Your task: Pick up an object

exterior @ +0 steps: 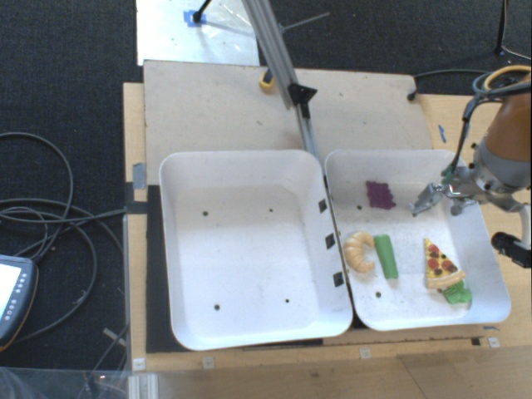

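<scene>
Now the open claw hovers near a bumpy purple toy (maybe grapes), holding nothing.

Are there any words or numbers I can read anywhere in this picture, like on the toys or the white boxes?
No readable words, numbers or signs anywhere.
Device screen at the left edge: glowing, too small and blurred to read.
Black tabs between the two white bins: plain marks, not letters.
Pizza slice, croissant, green stick, purple piece: no text on them.
</scene>
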`<state>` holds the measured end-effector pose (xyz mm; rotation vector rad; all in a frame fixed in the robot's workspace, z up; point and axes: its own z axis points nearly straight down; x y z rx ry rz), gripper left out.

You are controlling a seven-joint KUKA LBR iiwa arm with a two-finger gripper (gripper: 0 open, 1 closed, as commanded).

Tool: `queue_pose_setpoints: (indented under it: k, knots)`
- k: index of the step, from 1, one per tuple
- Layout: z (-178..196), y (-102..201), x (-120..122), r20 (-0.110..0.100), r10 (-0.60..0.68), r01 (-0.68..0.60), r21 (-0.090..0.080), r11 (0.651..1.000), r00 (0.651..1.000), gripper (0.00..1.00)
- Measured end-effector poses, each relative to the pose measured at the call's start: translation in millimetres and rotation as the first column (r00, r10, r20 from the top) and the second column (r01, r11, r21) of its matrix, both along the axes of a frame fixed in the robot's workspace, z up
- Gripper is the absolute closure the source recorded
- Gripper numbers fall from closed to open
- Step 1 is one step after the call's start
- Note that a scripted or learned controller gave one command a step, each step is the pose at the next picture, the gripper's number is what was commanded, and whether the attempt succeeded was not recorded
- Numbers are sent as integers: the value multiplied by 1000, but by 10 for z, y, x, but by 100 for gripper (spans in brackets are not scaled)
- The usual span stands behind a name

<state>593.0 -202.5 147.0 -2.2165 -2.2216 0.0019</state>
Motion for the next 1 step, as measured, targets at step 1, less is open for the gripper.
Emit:
queue_pose_setpoints:
  k: [1]
  knots:
    - [-522, 7, -5, 0, -1, 1, 0, 1000, 1000, 0]
